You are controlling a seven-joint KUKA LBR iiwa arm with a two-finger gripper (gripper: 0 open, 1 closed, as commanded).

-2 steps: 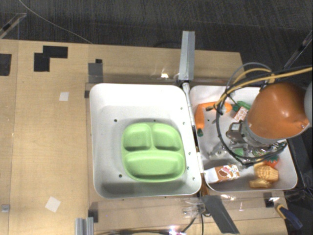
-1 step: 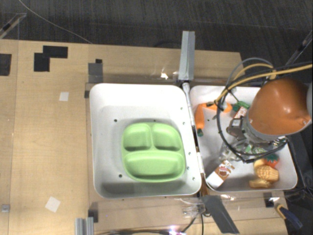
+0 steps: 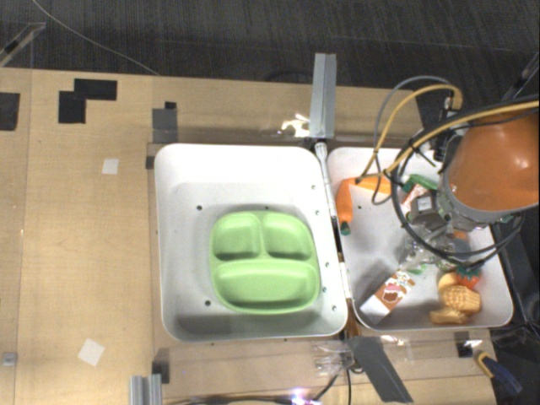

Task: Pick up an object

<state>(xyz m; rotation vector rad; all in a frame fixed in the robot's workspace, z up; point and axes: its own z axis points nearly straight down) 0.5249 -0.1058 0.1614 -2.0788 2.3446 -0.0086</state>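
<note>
Crowded right bin (image 3: 364, 169); open bench (image 3: 76, 251) leftward

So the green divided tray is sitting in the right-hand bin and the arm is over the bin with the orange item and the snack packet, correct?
Not quite. The camera view shows the green divided tray in the left bin, not the right. The rest holds: the arm is over the right bin, which holds the orange item and the snack packet.
</note>
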